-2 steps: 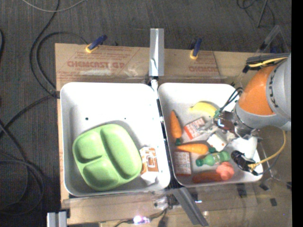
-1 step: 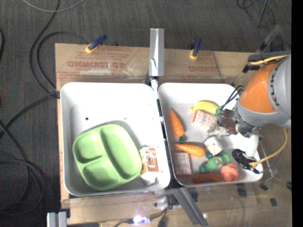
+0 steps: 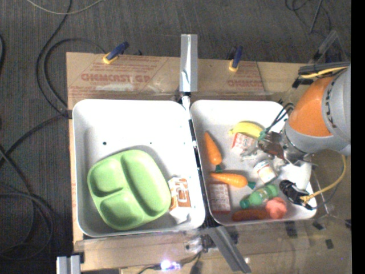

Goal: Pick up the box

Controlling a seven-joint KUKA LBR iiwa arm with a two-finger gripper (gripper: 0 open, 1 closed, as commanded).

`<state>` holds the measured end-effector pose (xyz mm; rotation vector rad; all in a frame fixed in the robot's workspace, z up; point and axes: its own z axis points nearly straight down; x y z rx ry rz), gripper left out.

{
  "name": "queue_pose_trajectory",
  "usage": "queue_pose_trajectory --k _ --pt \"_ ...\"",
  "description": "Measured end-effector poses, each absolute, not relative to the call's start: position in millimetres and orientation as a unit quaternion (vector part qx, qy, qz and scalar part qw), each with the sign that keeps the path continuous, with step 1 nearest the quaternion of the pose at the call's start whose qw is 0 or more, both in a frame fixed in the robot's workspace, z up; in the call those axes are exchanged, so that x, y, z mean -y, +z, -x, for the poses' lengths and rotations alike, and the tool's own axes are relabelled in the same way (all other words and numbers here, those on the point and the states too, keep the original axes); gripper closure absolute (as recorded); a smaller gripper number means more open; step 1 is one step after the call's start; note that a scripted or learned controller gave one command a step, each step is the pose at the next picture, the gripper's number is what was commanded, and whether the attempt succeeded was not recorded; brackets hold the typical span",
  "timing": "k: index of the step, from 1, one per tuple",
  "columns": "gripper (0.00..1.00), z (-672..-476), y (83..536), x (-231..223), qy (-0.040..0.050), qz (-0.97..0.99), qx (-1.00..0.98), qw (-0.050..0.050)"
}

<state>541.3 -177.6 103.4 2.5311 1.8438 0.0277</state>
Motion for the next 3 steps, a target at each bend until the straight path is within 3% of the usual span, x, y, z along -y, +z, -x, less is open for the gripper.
queue_pose_trajectory --k 1,2,3 --pt "0.0 -629.3 111 197 -0.0028 -0.867 -0.498 0.001" --pt "0.0 -664.6 95 175 -0.0034 -0.846 -0.533 -0.001" --pt "0.0 -667.9 186 167 -0.0026 -0.939 -0.344 0.002"
